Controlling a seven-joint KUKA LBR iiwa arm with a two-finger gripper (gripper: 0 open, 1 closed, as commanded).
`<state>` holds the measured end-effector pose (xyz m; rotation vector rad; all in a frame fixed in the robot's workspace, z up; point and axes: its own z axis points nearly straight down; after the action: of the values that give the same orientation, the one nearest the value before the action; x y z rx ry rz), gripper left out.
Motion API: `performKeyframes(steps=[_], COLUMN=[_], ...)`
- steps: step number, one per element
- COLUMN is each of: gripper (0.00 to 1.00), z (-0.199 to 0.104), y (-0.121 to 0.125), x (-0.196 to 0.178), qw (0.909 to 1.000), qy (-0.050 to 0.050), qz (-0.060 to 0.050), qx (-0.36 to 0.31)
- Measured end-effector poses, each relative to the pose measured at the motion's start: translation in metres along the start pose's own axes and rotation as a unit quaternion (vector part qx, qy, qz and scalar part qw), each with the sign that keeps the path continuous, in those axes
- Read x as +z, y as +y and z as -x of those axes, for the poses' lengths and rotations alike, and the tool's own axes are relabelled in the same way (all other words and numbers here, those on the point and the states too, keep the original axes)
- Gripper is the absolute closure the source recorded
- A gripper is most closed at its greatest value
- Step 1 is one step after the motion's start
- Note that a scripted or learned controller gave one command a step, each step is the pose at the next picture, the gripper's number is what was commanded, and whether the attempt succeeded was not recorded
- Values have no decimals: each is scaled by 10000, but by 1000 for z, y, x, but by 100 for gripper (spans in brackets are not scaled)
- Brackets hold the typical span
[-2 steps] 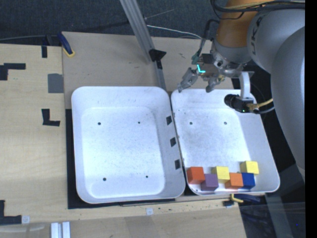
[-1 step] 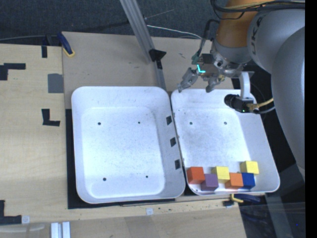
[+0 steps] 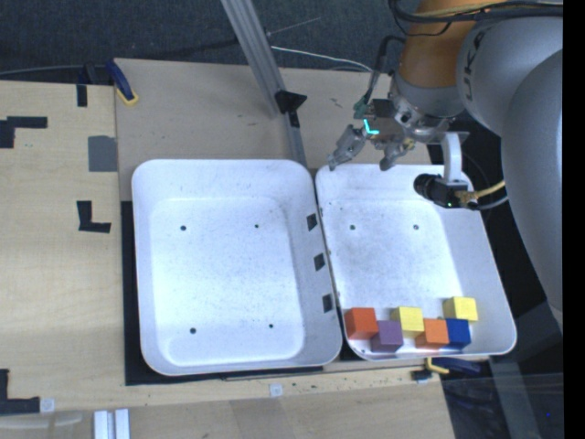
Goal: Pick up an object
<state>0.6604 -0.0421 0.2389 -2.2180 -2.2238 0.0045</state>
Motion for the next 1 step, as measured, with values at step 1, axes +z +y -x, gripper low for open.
performKeyframes(steps=[1], gripper=[0], z=[0], y=[0], x=[0], qw=[10000], qy=[1], qz=[0], qx=[0])
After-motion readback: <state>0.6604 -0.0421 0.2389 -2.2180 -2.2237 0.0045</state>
